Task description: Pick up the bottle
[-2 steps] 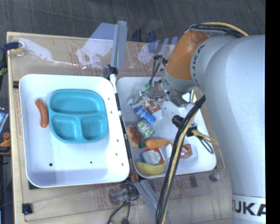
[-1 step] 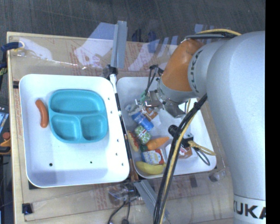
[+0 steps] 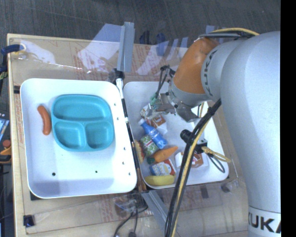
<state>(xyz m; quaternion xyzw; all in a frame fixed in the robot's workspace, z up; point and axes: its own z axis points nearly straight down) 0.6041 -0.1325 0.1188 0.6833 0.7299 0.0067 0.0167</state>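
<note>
Over the right bin (image 3: 133,95), the gripper (image 3: 157,107) hovers just above the blue bottle (image 3: 153,135); whether its fingers are parted, I cannot tell.

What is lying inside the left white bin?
The left bin holds a blue divided tray and, beside it, a sausage. Whatever lies under the tray is covered.

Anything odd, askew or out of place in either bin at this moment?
Mostly the clutter: the right bin has small items heaped along its left side, the blue bottle lying on its side among them, a carrot beside it. In the left bin, a sausage lies outside the blue tray.
</note>
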